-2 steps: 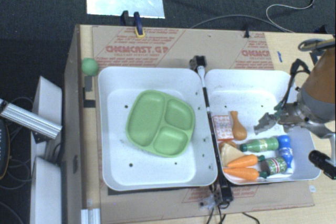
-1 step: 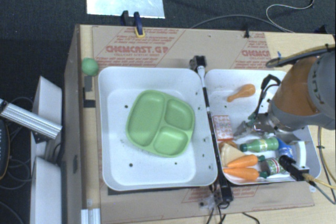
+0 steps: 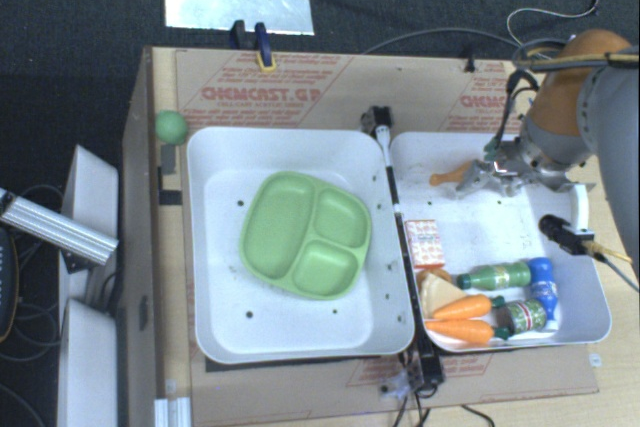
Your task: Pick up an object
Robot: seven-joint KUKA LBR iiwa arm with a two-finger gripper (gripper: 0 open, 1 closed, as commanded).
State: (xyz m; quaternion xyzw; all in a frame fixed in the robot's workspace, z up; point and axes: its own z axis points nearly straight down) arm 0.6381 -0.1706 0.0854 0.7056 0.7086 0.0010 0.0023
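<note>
Fingers (image 3: 478, 180) of the metal two-finger gripper (image 3: 470, 178) point left over the shallow white right bin (image 3: 600, 315), touching a small orange piece (image 3: 447, 178) (whether pinched, I cannot tell). Two orange plastic carrots (image 3: 463, 308) lie near that bin's front edge, well apart from the gripper.

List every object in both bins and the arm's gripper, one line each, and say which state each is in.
Green divided plate: flat in the left bin, right side up, nothing on it.
Green bottle: lying on its side in the right bin, blue cap on.
Second bottle: lying down, near the front wall.
Two carrots: lying side by side.
Small printed box: lying flat.
Gripper: low over the right bin's rear, at an orange piece.
</note>
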